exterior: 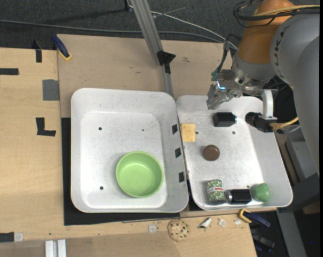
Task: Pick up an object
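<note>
Camera view, looking down at a slant: the arm [282, 42] reaches in from 3 o'clock, wrist bent downward, and its gripper [219, 96] hangs over the 12 o'clock end of the right bin [241, 149], carrying nothing; whether it is wide or narrow cannot be told. The approach step appears to be in hand. A black block [224, 119] lies just beside the tool at its 6 o'clock, the likeliest target, with a brown disc [211, 152] further toward 6 and a yellow sponge [189, 132] at the bin's 9 o'clock edge. A lift would call for centring over the block, then descending. A green bowl [139, 174] sits in the left bin [97, 111]
</note>
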You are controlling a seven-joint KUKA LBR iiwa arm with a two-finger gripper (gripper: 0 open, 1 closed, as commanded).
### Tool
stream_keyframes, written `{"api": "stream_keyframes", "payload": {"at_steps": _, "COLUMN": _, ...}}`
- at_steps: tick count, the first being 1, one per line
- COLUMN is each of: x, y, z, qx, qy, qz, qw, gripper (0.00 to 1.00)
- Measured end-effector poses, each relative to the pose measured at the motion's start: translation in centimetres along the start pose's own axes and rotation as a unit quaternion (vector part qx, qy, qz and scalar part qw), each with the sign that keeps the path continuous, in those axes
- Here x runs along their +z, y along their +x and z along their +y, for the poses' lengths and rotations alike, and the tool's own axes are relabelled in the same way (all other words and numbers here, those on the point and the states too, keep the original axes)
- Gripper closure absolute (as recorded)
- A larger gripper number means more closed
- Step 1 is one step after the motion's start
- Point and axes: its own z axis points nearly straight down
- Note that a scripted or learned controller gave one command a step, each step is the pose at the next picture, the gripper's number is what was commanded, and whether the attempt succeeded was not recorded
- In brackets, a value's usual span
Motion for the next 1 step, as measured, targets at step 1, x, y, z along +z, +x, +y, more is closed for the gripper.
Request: {"api": "stream_keyframes", "payload": {"at_steps": 1, "x": -0.01, "y": 6.21, "z": -1.29, "qx": -0.003, "qy": 0.004, "qz": 0.001, "qw": 1.0000, "gripper": 1.00}}
